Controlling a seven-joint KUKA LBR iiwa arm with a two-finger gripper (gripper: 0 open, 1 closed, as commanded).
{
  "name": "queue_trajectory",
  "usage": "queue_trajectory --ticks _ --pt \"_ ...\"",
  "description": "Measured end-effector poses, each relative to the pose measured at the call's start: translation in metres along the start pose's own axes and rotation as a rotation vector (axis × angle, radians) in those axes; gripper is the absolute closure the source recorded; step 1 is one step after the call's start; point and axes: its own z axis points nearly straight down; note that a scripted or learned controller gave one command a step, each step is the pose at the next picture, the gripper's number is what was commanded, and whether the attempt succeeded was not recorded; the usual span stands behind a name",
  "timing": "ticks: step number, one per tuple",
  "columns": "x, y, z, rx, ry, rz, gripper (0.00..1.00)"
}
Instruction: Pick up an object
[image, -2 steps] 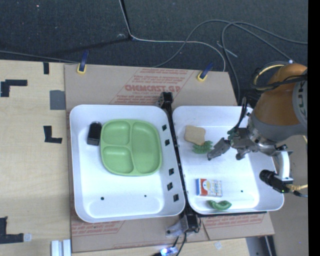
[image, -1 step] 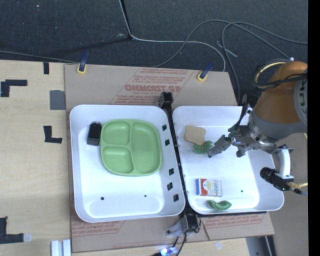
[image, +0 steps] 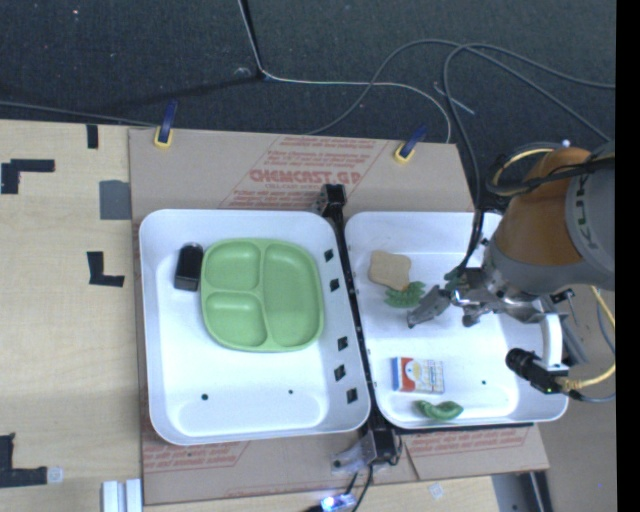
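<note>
Gripper (image: 428, 306) hangs low in the right bin (image: 500, 395), just beside a green leafy toy (image: 404, 294) and near a tan block (image: 389, 268). Fingers appear spread and grasp nothing.

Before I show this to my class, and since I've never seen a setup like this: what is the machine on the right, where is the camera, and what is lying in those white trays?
The machine is a robot arm, grey with an orange band, reaching in from the right. Its tip is a two-finger gripper, a simple claw for grasping. One camera fixed above the bench looks down at a slant.

Two shallow white bins sit side by side. The left bin holds a green divided plate and a small black object beside it. The right bin holds a tan block, a leafy green piece, a small red, white and blue box and another green item.

The gripper hangs next to the leafy piece; nothing is visibly held.
</note>
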Motion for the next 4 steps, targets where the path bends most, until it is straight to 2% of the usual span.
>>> queue_trajectory --ticks 1,2,3,4 --pt "-0.009 -0.003 0.058 0.001 0.0 0.0 0.0" --pt "-0.009 -0.002 0.062 -0.007 -0.001 -0.001 0.0" --pt "-0.009 -0.002 0.051 -0.009 -0.003 -0.002 1.0" --pt "-0.009 -0.006 -0.01 -0.01 -0.001 -0.001 1.0"
